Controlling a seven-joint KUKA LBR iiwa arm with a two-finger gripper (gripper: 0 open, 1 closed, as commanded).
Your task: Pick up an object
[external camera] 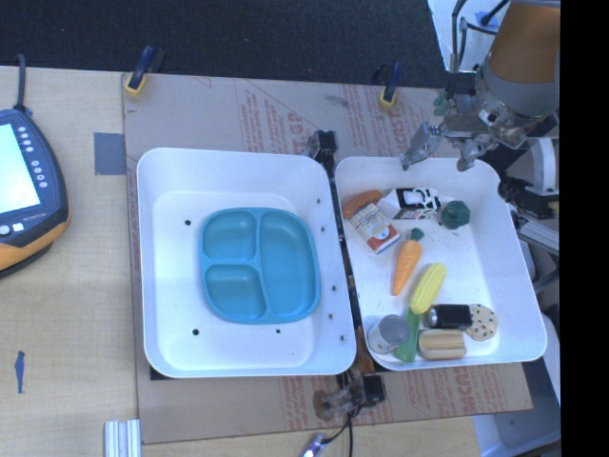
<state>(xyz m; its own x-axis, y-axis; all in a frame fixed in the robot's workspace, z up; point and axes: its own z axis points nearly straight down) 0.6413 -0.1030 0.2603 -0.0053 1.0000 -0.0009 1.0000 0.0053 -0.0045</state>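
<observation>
I see the end effector (438, 155) hovering at the right bin's (519, 255) 12 o'clock rim, fingers spread, pinching nothing. The toy carrot (406, 264) lies at bin centre, corn cob (427, 287) touching it at 5 o'clock. The left bin (152, 255) holds a blue divided plate (259, 265).

I see two smooth, slightly glossy white plastic bins (152, 255) on a matt cardboard sheet (276, 112) over a pale wood-grain desk (67, 331). The left bin holds a matt blue plastic tray (259, 265); the toy corn (426, 288) looks shiny plastic.
</observation>
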